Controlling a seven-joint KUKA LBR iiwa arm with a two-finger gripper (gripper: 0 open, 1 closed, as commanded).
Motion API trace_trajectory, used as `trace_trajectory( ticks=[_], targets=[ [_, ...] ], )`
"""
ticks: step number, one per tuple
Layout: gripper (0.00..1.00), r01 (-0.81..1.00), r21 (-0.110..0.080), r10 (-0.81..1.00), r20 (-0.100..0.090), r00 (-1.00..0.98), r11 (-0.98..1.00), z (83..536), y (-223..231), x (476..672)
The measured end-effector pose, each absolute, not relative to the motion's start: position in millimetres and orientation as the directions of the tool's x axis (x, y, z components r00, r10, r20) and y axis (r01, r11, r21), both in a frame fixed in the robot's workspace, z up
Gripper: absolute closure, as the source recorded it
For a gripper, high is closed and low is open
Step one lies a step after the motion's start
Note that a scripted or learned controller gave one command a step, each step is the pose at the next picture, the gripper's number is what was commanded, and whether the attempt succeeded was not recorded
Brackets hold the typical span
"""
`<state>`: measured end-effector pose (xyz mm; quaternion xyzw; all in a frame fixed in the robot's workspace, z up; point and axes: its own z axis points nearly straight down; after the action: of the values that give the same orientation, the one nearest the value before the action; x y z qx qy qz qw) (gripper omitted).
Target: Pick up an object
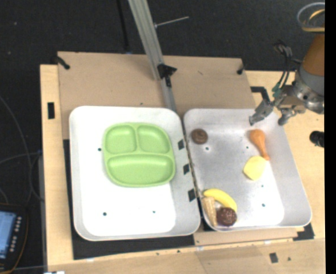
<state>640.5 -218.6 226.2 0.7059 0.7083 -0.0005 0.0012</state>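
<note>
The jaws (270, 114) stand apart with nothing between them, poised over the upper right corner of the right bin (231, 153), just above the orange carrot (259, 141). Near the carrot lies a yellow lemon-like piece (255, 168). A brown round piece (199, 136) sits by the bin's upper left, and a banana (219, 197) rests against a dark reddish ball (226, 216) at the lower edge. The left bin (88, 204) on the bench (111, 79) holds a green divided plate (139, 154).
</note>
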Motion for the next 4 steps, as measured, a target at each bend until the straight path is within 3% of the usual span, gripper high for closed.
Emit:
trace_trajectory(
  ticks=[1,2,3,4],
  targets=[
    [0.00,1.000,0.000,1.000,-0.003,-0.004,0.004,226.2,-218.8,640.4],
    [0.00,1.000,-0.004,1.000,-0.001,-0.001,0.001,167.5,-214.9,632.5],
    [0.00,1.000,-0.004,1.000,0.003,-0.005,0.005,109.8,-210.3,637.5],
    [0.00,1.000,-0.003,1.000,0.000,-0.006,0.006,105.9,-210.9,638.8]
  ],
)
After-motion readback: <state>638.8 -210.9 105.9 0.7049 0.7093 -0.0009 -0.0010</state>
